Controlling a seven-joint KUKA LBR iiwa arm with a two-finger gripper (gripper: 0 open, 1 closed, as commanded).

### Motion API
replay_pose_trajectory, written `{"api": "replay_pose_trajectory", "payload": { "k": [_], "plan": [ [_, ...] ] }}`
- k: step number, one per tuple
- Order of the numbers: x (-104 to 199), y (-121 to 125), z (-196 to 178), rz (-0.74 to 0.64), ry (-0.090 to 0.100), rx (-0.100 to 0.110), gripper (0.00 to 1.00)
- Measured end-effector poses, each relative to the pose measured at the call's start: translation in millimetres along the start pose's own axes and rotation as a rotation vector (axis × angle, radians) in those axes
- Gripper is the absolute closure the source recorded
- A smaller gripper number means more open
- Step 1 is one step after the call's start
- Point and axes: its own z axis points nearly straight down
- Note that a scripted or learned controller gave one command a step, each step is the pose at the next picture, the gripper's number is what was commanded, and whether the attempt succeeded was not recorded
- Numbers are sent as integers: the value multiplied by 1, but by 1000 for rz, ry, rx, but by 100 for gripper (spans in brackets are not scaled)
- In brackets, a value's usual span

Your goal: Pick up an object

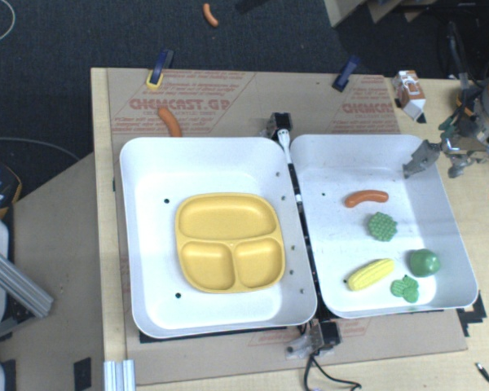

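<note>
In the right bin (440, 190) we see a toy sausage (366, 198), likely light, stiff and slick, best pinched across its middle, while the gripper (424, 160) hovers at the far rim, jaw state unclear.

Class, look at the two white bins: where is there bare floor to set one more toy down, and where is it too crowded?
Free: the right bin's left half, between the divider wall and the hot dog; the left bin's floor ringing the yellow tray. Crowded: the right bin's near right corner, where corn, broccoli, green ball and leafy toy cluster.
</note>
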Motion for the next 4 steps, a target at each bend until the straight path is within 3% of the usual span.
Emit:
{"api": "replay_pose_trajectory", "payload": {
  "k": [1, 4],
  "plan": [
    [1, 3, -9, -4, -4, -14, 0],
    [14, 0, 122, -5, -1, -9, 0]
  ]
}}
